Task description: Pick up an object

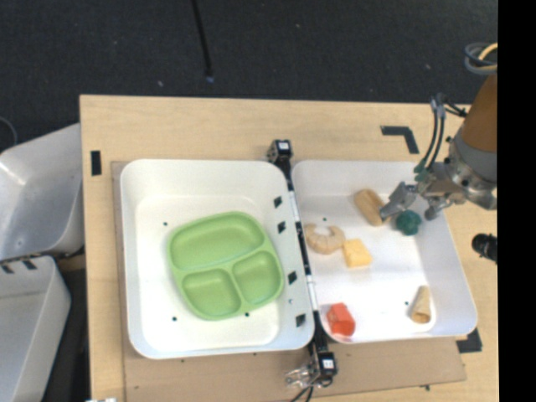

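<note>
One open pincer (412,203) straddles a dark green ball (408,222) in the right bin (444,262).

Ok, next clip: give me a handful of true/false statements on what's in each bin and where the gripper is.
1. The green divided plate lies in the left bin. True.
2. The red object sits in the left bin. False: it is in the right bin, near its front left corner.
3. The gripper is over the right bin, close to the dark green object. True.
4. The yellow block lies on the green plate. False: it lies on the right bin's floor beside a pale ring-shaped piece.
5. A tan cone-shaped piece lies in the right bin. True.
</note>
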Robot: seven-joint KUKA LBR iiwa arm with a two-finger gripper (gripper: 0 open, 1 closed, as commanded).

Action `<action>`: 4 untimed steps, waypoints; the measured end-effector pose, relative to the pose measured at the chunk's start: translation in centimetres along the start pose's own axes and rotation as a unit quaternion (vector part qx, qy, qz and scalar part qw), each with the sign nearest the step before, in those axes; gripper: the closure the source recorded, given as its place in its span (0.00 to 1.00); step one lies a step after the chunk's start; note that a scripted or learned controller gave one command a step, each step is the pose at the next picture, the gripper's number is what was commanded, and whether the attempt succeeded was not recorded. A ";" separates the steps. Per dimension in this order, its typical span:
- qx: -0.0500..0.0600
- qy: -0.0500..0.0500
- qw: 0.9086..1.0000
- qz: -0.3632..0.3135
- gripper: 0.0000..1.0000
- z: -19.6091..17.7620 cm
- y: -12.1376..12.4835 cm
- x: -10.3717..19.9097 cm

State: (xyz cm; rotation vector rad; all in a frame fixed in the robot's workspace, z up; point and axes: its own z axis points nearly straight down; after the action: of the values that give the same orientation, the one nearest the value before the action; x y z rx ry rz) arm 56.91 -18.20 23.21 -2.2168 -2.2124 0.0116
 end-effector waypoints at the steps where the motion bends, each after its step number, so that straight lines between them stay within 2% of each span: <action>1: -0.006 -0.001 1.000 -0.002 0.00 -0.7 0.2 0.0; 2: -0.005 -0.001 1.000 -0.001 0.00 5.2 1.1 0.1; 4: -0.006 -0.002 1.000 0.000 0.00 13.3 1.3 -0.6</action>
State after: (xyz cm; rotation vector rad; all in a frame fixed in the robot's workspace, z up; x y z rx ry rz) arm 57.99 -18.81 9.92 -2.2236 -2.2201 0.0030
